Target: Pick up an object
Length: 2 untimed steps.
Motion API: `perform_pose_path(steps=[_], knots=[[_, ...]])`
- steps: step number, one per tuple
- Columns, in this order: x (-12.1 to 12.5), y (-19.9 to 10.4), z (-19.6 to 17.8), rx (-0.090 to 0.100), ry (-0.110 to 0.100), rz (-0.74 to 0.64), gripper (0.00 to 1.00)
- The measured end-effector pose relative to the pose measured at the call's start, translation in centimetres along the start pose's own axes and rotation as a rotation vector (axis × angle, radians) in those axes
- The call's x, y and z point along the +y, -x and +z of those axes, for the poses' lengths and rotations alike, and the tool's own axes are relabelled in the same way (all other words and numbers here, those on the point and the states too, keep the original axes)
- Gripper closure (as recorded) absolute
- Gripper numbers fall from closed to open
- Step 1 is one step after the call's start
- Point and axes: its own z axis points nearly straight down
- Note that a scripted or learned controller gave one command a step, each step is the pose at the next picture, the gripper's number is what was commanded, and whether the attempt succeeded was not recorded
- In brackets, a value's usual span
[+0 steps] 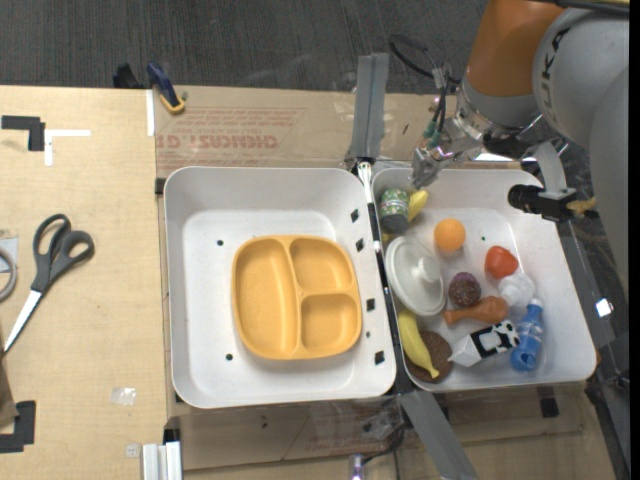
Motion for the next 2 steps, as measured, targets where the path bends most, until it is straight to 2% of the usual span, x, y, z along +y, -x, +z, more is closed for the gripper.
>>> perform_pose_path(steps=[1,2], knots=[[-5.7,8.1,-18.4,0.0,-0.001,-0.004,1.0],[-15.1,5.2,0.7,0.004,-0.001,-0.231,1.0]])
